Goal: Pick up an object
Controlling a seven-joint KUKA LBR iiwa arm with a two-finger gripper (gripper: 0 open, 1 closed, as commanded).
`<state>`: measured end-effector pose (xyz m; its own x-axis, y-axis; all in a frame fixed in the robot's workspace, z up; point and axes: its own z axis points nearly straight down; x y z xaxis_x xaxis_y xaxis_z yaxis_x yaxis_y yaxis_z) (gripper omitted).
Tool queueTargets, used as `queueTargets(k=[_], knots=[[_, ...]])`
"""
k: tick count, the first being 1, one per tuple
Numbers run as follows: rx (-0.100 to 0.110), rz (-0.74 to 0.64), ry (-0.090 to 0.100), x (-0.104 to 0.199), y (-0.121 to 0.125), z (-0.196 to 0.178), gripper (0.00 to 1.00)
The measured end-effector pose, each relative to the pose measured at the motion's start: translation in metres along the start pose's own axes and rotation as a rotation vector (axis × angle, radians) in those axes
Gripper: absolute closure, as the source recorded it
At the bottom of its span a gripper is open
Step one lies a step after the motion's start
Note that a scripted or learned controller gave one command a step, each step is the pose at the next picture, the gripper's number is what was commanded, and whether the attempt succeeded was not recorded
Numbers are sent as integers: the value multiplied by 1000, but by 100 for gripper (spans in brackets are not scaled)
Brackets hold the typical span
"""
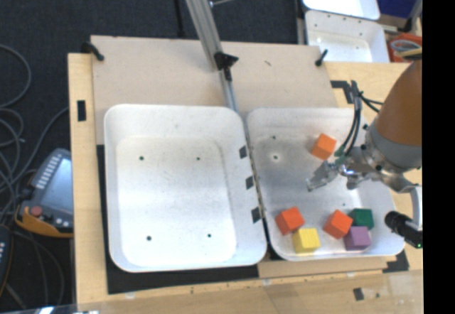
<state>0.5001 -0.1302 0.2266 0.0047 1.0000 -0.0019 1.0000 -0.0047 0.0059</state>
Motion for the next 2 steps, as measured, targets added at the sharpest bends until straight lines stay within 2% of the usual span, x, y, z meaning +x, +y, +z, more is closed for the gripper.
queueTargets(k=[1, 2], knots=[[10, -7, 0, -29, 76, 118, 0], [7, -3, 0, -61, 155, 128, 0]])
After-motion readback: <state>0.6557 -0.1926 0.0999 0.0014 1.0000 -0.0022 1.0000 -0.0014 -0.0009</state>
